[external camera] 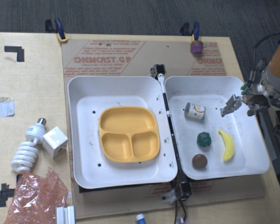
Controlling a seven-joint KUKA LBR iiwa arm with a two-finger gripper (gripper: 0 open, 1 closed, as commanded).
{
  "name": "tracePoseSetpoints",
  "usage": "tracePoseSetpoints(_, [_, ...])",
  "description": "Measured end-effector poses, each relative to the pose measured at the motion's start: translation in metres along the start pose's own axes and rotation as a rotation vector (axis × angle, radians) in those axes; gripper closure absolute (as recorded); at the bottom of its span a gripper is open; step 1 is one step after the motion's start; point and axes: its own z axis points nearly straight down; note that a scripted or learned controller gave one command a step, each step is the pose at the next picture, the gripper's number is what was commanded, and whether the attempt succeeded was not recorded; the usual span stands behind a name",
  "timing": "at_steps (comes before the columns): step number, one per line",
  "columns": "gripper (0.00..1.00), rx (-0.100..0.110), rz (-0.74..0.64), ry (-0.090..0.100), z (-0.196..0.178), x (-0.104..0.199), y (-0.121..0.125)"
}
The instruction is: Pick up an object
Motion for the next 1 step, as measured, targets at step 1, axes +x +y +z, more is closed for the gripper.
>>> tracePoseSetpoints(1, [0.0,0.0,0.002,0.001,0.1534,0.0489,-0.0155])
